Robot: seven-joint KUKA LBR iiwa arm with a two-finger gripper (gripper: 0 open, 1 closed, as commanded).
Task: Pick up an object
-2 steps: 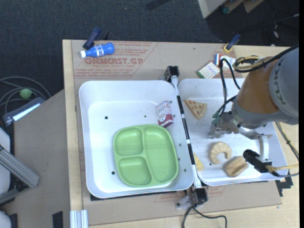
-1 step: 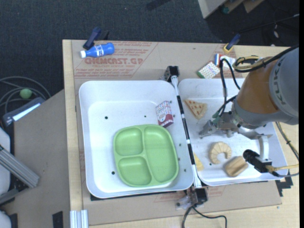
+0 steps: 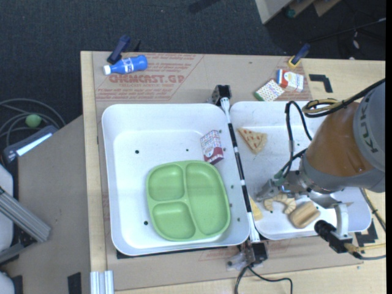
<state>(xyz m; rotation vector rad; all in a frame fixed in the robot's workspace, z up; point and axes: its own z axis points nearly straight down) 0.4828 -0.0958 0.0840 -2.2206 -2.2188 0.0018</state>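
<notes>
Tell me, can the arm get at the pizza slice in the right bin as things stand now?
Probably yes. The pizza slice lies alone in the right bin, nothing covering it, and the gripper is already low in that same bin.

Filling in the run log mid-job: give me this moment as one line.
arm: low in right bin | gripper: beside bread-like pieces, grasp unclear | waffle wedge: right bin | green divided tray, small can: left bin
</notes>
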